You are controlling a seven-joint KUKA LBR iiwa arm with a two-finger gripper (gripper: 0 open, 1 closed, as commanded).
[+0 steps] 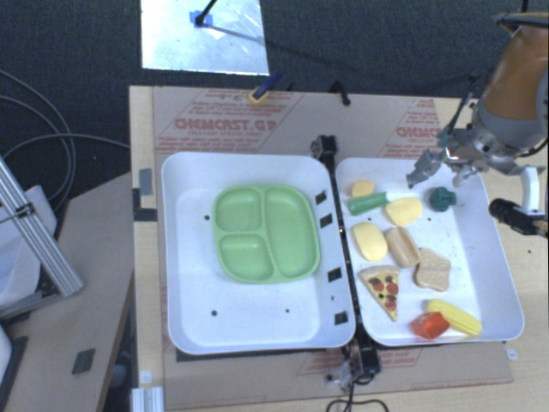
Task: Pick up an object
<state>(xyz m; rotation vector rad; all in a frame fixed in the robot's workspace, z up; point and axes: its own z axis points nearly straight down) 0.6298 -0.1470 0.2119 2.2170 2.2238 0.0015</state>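
Observation:
The right bin (489,256) holds several toy foods: a green and yellow vegetable (367,201), a yellow piece (404,210), a pale yellow oval (371,241), a tan sausage (401,245), a bread slice (433,270), a pizza slice (383,288), a corn cob (455,316), a red pepper (429,324) and a dark teal lump (443,198). My gripper (441,169) hangs over the bin's far edge, just above the teal lump, open with nothing between its fingers.
The left bin (184,256) holds a green divided plate (263,233). A black divider (337,230) with clips runs between the bins. The arm's orange band (519,75) stands at the right. A metal frame (30,230) rises at the far left.

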